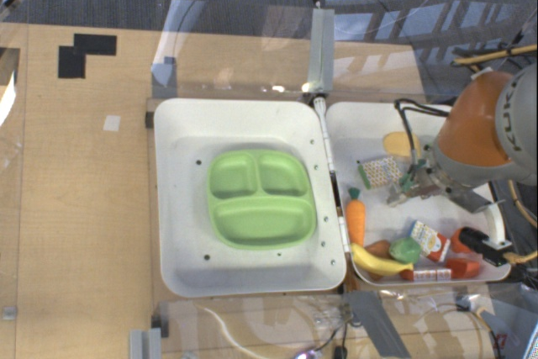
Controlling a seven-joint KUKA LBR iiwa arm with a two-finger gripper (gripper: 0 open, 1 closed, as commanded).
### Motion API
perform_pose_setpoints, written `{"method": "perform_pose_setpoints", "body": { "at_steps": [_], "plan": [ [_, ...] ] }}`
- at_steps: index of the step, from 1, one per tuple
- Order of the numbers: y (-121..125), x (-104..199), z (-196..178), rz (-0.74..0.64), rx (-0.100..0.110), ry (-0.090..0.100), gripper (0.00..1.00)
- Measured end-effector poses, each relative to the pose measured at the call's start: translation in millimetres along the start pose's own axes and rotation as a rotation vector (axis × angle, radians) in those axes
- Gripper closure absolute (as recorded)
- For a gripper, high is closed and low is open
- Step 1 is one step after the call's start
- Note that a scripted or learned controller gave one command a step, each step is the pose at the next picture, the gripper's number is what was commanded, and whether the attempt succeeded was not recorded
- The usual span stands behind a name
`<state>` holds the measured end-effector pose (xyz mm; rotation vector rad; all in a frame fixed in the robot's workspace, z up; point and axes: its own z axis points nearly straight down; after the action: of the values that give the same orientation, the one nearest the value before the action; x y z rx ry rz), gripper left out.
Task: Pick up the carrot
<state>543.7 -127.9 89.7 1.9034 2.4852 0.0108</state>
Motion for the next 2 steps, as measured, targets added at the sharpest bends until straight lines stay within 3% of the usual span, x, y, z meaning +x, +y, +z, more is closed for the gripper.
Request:
{"method": "perform_pose_setpoints", "body": {
  "at_steps": [1,2],
  "plan": [
    [-5.9,72.7,-94.5,-0.038,0.009,0.004,1.0],
    [-6.1,72.6,-94.2,-0.037,0.01,0.005,0.0]
  ]
}}
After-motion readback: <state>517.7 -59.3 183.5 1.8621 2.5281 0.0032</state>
